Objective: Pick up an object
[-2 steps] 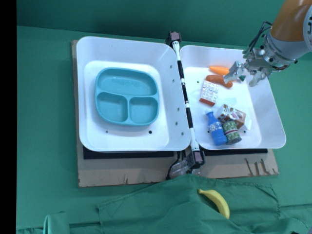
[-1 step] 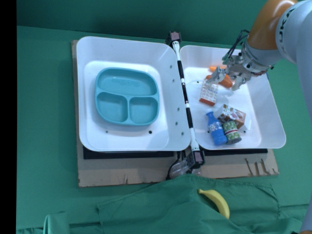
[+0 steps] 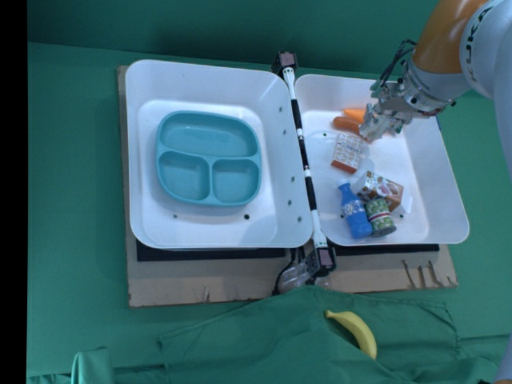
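The green-covered tabletop (image 3: 80, 174) is carrying a brown cardboard sheet (image 3: 200, 290), and on that two shallow white bins are lying side by side. The left bin (image 3: 200, 82) is holding a teal plate (image 3: 210, 157) with three compartments, sitting flat near its middle. The right bin (image 3: 436, 182) is holding the small objects. The grey arm (image 3: 480, 30) with its orange band is reaching in from the right, and its gripper (image 3: 376, 128) is hanging over the far part of the right bin; whether the jaws are wide or narrow, I cannot tell. Just beside the gripper an orange carrot-shaped piece (image 3: 349, 120) is lying, partly hidden by it. Nearer the camera a red-and-white checked box (image 3: 346, 153) is lying flat. Further forward a blue bottle (image 3: 354, 212), a green-labelled can (image 3: 380, 216) and a brown carton (image 3: 387, 190) are clustering together, touching. A yellow banana (image 3: 356, 330) is resting on the green cloth in front of the bins, well apart from them.
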Robot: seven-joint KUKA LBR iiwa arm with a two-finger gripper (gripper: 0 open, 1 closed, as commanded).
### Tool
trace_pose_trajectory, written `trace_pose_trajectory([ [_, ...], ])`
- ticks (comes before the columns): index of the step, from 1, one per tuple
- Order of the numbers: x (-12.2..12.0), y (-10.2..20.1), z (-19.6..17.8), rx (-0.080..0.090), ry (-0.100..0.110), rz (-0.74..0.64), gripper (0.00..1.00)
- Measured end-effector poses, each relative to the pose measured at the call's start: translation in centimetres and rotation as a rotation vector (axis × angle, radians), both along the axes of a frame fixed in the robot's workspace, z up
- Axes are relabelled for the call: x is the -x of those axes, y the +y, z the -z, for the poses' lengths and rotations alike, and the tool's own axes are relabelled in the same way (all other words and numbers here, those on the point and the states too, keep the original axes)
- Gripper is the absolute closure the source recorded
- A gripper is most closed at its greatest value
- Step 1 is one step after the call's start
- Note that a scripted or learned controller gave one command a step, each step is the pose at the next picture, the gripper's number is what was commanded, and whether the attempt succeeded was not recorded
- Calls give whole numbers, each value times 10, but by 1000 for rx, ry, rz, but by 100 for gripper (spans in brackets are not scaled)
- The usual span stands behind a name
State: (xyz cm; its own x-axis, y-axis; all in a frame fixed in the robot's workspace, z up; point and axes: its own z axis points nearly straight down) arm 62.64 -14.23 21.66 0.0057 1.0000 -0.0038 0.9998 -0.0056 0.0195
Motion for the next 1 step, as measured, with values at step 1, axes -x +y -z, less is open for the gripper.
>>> trace_pose_trajectory([
  [1, 0, 0, 1, -1, 2, 0, 0],
])
